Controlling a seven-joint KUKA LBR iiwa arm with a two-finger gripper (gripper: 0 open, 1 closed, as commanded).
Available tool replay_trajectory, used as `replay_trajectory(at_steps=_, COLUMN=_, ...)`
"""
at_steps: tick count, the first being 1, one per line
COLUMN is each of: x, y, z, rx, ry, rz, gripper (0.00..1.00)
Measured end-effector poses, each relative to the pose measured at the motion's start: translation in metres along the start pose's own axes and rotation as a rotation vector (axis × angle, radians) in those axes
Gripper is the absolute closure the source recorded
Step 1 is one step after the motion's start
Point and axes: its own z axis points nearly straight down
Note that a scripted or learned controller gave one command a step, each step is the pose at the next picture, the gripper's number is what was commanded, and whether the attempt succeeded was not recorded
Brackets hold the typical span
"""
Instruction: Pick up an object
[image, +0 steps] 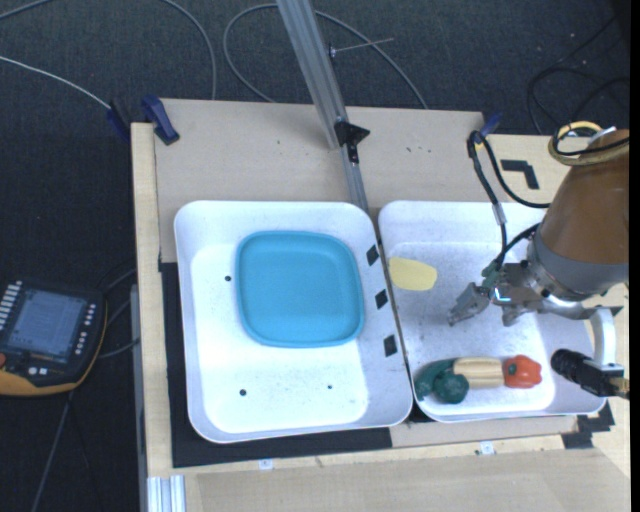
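The arm came in from the right edge, its orange band and grey wrist bent down over the right bin, the body partly cut off by the frame. The gripper hung low over the bin's middle, its two fingers spread apart with nothing between them, tips pointing down and leftward toward the bin floor.

Up and to the left of the gripper, apart from it, a pale yellow piece lay flat near the bin's left wall, its long axis running left to right with the narrower end toward the gripper. Below the gripper, along the bin's near wall, three things lay in a row, touching end to end: a dark green lump on the left, a tan cylinder lying sideways in the middle, and a red-orange piece on the right.

Well left of the gripper, the left bin held a blue tray. What the small items were was hard to make out.
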Motion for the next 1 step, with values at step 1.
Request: replay_trajectory(at_steps=1, x=0.0014, y=0.0021, z=0.0423, rx=-0.001, ry=0.000, rz=0.000, gripper=0.00)
